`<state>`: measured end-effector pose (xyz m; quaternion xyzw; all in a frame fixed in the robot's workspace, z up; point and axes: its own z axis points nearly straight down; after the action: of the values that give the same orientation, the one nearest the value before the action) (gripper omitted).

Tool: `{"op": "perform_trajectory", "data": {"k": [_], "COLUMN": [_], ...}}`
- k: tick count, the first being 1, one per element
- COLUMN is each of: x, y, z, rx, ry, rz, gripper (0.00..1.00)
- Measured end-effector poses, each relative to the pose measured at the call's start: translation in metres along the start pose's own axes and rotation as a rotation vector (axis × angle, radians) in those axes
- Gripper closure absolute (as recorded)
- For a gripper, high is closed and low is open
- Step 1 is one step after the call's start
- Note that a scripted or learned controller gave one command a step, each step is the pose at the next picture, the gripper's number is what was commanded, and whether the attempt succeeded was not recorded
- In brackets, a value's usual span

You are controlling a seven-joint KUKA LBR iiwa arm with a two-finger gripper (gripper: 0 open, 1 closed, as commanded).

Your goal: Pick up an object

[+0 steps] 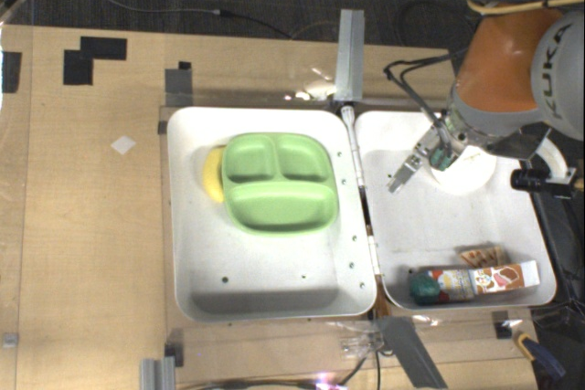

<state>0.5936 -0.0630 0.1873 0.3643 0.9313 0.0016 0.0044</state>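
Note:
My gripper (pixel 402 175) hangs over the upper left part of the right bin (pixel 512 224), pointing down and to the left, with nothing seen in it. A long printed tube with a green cap (pixel 471 282) lies along that bin's front wall, well below the gripper. A small brown packet (pixel 482 255) rests just above the tube. In the left bin (pixel 265 283), a green divided plate (pixel 278 181) lies flat, and a yellow object (pixel 213 175) pokes out from under its left edge.
The grey arm with its orange band (pixel 498 59) reaches in from the upper right. A white round patch (pixel 463 171) marks the right bin's floor beside the gripper. A metal divider post (pixel 350 59) stands between the bins at the back.

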Motion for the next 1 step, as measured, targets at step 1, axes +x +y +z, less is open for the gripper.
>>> {"op": "perform_trajectory", "data": {"k": [1], "x": [-0.0680], "y": [-0.0914], "z": [-0.0849], "rx": [0.002], "ry": [-0.002], "rz": [0.216], "gripper": [0.00]}}
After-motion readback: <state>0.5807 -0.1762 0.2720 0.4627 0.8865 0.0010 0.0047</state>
